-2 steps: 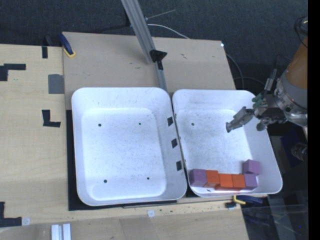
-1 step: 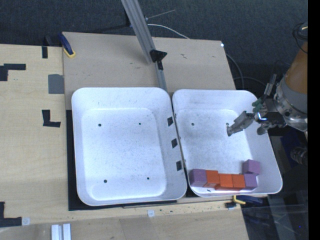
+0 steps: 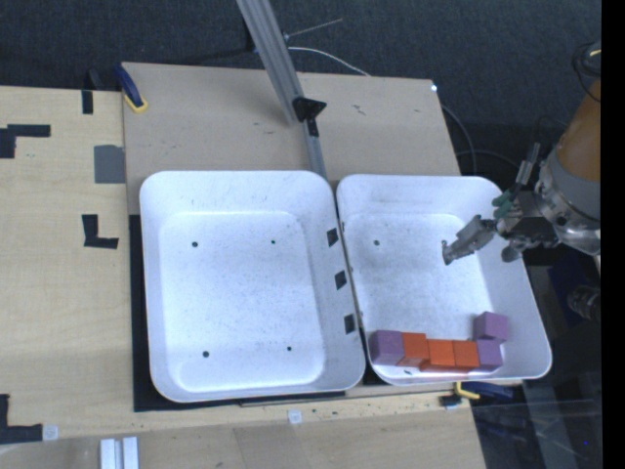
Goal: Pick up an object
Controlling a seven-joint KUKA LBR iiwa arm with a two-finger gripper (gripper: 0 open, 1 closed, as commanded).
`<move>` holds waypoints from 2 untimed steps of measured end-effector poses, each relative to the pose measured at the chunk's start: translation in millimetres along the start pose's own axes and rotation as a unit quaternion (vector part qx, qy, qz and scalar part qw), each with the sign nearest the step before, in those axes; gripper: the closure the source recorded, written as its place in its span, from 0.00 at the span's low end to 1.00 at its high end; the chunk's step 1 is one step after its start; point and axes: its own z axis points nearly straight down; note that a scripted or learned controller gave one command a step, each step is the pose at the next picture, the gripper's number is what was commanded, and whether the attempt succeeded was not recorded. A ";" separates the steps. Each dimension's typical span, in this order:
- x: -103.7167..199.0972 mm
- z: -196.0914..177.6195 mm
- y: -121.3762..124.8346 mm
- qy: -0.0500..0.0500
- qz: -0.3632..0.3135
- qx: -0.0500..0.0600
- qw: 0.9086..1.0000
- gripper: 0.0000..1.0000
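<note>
Two shallow white bins side by side on the tabletop, rims touching down the middle: left bin, right bin, both speckled with small dark dots.

Reaching in from the right, the arm, grey with an orange band above the wrist. Gripper hanging over the right half of the right bin, about midway between its far and near walls. Fingers spread apart and released, nothing between them; one points left toward the bin's middle, the other sits close to the right rim.

Task's things all in the right bin, lined up against its near wall and well apart from the gripper. At the left end of the row, a purple block. Just beside it, touching, a run of orange blocks. At the right end, in the near right corner, two more purple cubes; whether one rests on the other or just behind it, cannot tell.

Beyond the bins, a slanted metal bar coming down from the far edge to a black clamp near the gap between the bins. On the far left of the board, a blue and yellow clip; a second clip just beside the right bin's near rim. Black tape marks on the tabletop to the left.
</note>
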 end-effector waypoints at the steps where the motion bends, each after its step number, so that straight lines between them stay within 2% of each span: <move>1: 2.1 1.4 2.1 0.000 0.000 0.000 1.000 0.00; 2: 16.7 -0.3 0.1 0.000 -0.001 0.000 1.000 0.00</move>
